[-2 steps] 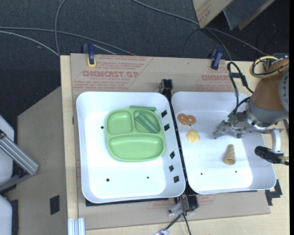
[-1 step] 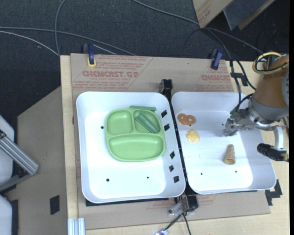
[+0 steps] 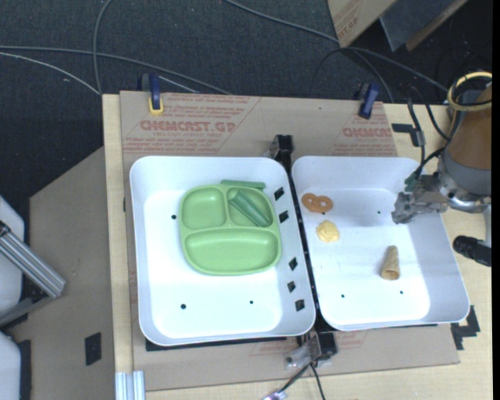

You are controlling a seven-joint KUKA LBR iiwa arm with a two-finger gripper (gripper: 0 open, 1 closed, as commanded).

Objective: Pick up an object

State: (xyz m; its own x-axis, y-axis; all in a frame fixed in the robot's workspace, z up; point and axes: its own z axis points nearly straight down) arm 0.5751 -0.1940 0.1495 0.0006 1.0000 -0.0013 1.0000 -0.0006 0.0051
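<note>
Gripper (image 3: 406, 206) at right bin's (image 3: 437, 308) far right edge, over the upper-right part of the white floor. Jaw state: cannot tell, metal end too small and blurred. Nothing visibly held. Arm (image 3: 469, 148) above it, grey wrist with orange band, coming in from right.

Candidate objects, all lying loose on right bin floor, apart from the gripper:
- Tan cone-shaped piece (image 3: 391, 262), below and slightly left of gripper, near bin centre-right, lying roughly upright in frame.
- Yellow lump (image 3: 328, 231), left part of bin, near the divider side.
- Brown pretzel-shaped piece (image 3: 316, 203), just above the yellow lump, close but not touching.

Left bin (image 3: 156, 297) alongside, rims meeting at centre with black clips (image 3: 294, 266) down the seam. Holds green divided plate (image 3: 230, 250), three compartments: one large at the bottom, two smaller on top. Green long object (image 3: 251, 206) lying slanted in upper-right compartment. Flat green strip (image 3: 244, 184) just beyond plate's top rim, on bin floor.

Both bins on cardboard-covered board (image 3: 195, 125) with red print. Blue clamps (image 3: 156, 92) at the far edge, one left, one right. Cables across dark floor (image 3: 234, 47) behind. Cardboard box (image 3: 359, 19) top right.
</note>
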